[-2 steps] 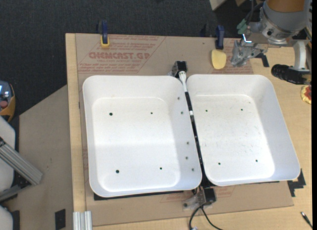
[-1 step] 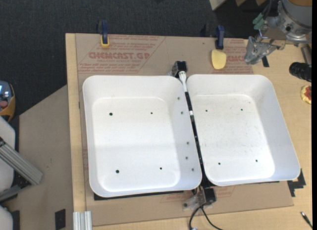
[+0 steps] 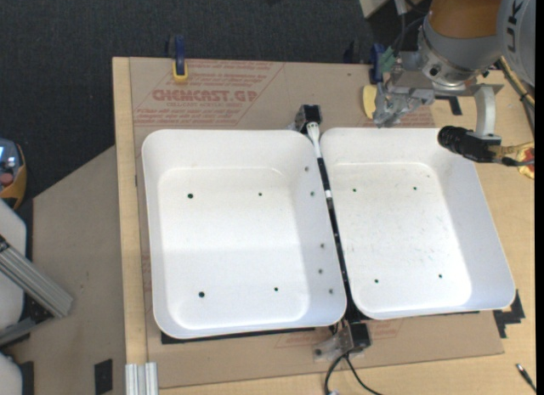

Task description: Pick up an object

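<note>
Gripper (image 3: 393, 111) hangs over the right shallow white plastic bin (image 3: 476, 215)'s far rim; we cannot tell its jaw state, nor see any object to pick.

A robotics lab: a bench (image 3: 255, 87) topped with taped brown board printed "CHEMCAST", two white bins (image 3: 229, 223) butted side by side, clamps (image 3: 178, 55) at the board's far edge, loose cables (image 3: 340, 368) at its near edge, an aluminium rail (image 3: 34, 279) beside it.
</note>
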